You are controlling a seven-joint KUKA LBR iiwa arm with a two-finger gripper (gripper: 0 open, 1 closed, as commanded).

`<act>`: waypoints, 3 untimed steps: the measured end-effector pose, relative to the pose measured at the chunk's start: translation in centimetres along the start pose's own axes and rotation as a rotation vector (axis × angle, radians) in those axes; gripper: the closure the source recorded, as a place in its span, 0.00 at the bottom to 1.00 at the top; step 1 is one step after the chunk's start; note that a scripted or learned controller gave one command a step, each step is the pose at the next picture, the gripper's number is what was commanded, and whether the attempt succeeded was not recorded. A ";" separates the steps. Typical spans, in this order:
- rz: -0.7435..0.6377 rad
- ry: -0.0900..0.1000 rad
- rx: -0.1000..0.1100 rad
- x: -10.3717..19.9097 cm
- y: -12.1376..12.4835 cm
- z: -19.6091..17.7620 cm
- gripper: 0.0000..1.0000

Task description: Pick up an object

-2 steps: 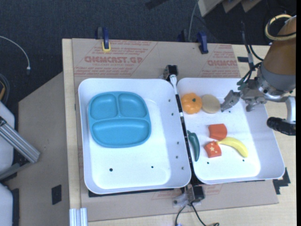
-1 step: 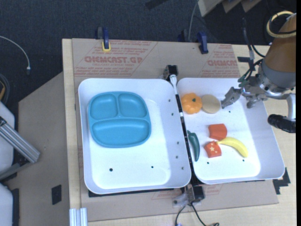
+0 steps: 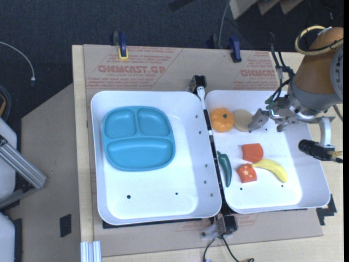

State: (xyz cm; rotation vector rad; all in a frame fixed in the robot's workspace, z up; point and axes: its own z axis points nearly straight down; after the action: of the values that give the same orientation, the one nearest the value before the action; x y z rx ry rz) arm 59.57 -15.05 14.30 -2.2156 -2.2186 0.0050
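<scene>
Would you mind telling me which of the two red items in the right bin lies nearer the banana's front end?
The small red tomato-like piece, left of the banana; the blockier red piece sits farther back.

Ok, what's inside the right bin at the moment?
The right bin holds an orange pumpkin, a tan disc, a red block, a tomato, a banana and a green pepper. The gripper covers the bin's upper right floor.
</scene>
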 end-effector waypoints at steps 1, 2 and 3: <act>0.001 0.000 0.001 0.1 -0.1 5.4 0.00; 0.002 -0.003 -0.008 0.0 0.1 3.9 1.00; 0.000 -0.005 -0.015 0.3 0.8 -2.4 1.00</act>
State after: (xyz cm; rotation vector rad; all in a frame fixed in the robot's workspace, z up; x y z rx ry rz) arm 60.38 -14.72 16.65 -2.2252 -2.2292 -0.0069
